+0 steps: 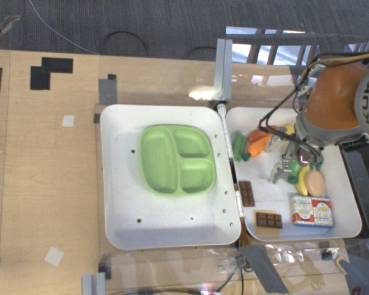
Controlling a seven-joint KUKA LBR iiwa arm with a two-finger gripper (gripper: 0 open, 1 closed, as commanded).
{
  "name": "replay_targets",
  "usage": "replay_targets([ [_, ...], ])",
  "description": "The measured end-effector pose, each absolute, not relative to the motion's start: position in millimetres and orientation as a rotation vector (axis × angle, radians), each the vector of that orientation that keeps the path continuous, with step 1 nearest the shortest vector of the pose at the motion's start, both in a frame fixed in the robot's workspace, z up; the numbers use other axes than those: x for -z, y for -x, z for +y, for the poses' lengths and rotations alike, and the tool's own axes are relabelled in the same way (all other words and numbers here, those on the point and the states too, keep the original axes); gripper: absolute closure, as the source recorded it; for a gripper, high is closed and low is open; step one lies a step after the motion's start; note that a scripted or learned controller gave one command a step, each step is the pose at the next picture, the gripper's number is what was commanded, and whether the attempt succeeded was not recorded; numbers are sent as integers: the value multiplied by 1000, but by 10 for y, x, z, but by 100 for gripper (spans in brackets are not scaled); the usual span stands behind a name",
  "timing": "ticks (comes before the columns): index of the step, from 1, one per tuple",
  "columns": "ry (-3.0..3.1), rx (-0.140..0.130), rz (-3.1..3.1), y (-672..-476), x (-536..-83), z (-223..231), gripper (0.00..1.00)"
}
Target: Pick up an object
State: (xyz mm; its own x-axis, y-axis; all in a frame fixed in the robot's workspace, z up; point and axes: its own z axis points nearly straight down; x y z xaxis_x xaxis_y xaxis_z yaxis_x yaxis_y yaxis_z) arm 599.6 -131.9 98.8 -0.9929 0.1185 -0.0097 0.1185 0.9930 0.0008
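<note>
Hovering low in the right bin [350,223], the end effector [287,166] has fingers slightly apart, gripping nothing; toy egg [315,182] and banana [304,180] lie just right, carrot [258,144] upper-left.

Matt green plastic tray [176,160], smooth white plastic bins [120,226], pale wood-look bench [43,183].

The wooden bench [43,183] bears two white bins, touching side by side: the left bin [120,226] and, just right of it, the right bin [347,217].
</note>
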Motion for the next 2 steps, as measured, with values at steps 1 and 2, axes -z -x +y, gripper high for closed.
replay_targets([
  [1,57,3,3124,-5577,-903,-1436,0],
  [2,58,7,3106,-5631,-1053,-1429,100],
])
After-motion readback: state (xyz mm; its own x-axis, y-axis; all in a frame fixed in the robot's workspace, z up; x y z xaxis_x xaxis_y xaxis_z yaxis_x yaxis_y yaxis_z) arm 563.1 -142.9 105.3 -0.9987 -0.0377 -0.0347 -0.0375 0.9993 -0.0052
